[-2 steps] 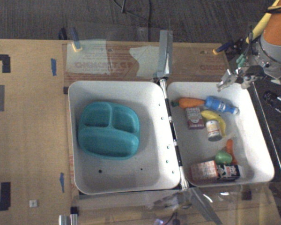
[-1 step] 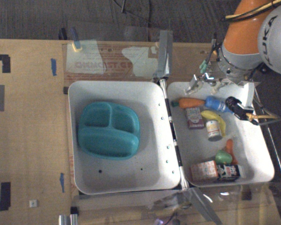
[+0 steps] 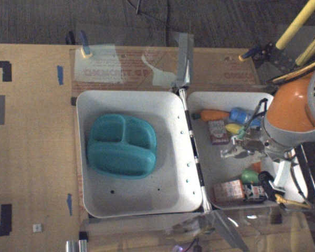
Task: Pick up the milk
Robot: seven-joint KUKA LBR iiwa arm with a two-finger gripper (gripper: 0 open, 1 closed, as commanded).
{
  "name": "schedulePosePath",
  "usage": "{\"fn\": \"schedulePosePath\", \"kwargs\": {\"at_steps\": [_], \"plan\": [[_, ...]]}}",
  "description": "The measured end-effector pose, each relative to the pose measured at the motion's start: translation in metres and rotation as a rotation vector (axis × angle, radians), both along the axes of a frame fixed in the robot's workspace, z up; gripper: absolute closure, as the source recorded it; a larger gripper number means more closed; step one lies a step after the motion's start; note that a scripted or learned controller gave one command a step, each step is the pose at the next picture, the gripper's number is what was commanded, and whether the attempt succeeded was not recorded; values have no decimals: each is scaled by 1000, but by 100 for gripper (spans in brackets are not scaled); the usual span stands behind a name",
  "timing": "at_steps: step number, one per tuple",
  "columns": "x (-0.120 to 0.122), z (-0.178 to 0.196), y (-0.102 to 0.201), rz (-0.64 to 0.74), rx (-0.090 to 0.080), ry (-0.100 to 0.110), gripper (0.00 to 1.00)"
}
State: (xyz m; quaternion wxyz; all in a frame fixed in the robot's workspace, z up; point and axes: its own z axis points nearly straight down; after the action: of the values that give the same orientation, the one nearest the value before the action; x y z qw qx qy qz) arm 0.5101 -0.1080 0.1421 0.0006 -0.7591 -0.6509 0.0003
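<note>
The small rectangular milk carton lies flat in the right white bin, label unreadable; the end effector hovers nearby, grip indiscernible.

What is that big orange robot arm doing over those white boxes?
The robot arm is reaching into the right bin, which has toy food in it. Its gripper hangs above the middle of that bin, near a carrot. The milk carton it should pick up lies flat near the bin's front edge, apart from the gripper. The left bin holds a teal divided plate.
</note>
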Motion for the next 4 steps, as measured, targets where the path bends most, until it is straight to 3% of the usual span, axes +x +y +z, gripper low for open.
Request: {"fn": "schedulePosePath", "kwargs": {"at_steps": [1,2,3,4], "plan": [[-27,-15,-43,120,1,0,0],[-29,-54,-56,257,0,-7,0],[-22,-40,-61,252,-15,-31,100],[79,77,-43,209,-2,-4,100]]}}
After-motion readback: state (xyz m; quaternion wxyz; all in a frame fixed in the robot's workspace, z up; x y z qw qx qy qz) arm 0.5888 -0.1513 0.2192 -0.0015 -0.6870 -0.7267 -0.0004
